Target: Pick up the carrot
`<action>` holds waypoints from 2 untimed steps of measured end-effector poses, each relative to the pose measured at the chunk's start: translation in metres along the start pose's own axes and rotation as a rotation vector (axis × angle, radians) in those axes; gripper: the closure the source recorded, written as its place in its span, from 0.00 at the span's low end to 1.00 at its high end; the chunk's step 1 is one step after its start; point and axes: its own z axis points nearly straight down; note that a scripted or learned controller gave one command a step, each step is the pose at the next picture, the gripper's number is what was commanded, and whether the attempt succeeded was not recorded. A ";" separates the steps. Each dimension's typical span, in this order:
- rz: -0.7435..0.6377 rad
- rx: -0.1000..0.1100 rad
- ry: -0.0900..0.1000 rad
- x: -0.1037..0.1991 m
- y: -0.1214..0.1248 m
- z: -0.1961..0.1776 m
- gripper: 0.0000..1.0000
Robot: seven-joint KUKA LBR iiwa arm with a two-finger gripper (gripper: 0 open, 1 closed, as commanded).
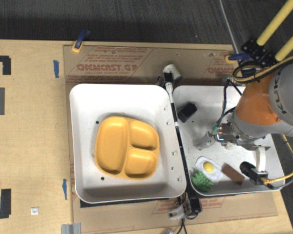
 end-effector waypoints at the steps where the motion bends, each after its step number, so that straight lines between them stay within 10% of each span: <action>1: 0.001 -0.001 0.000 0.000 0.000 0.000 0.00; 2: 0.001 -0.001 0.000 0.000 0.000 0.000 0.00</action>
